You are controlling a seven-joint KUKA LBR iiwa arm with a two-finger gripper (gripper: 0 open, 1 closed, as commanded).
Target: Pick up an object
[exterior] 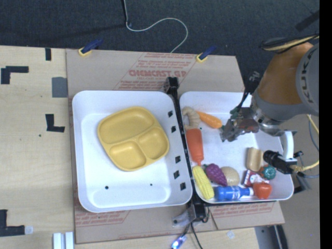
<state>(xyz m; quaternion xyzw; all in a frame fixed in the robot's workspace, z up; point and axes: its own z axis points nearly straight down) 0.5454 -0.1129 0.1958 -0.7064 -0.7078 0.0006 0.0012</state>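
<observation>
Camera view: the end effector (230, 132) hovers over the right bin (234, 101) near a carrot (210, 120); I cannot tell its state.

bench: light wood (31, 154) | cardboard sheet (155, 71) | dark carpet (62, 14) | white cable (155, 25)

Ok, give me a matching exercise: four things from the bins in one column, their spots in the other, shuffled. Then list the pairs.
Things:
1. yellow divided plate
2. corn cob
3. blue bottle
4. gripper

Places:
A. lying along the near edge of the right bin
B. over the middle of the right bin
C. in the left bin
D. by the divider, near the right bin's near left corner

Pairs: 1-C, 2-D, 3-A, 4-B
</observation>
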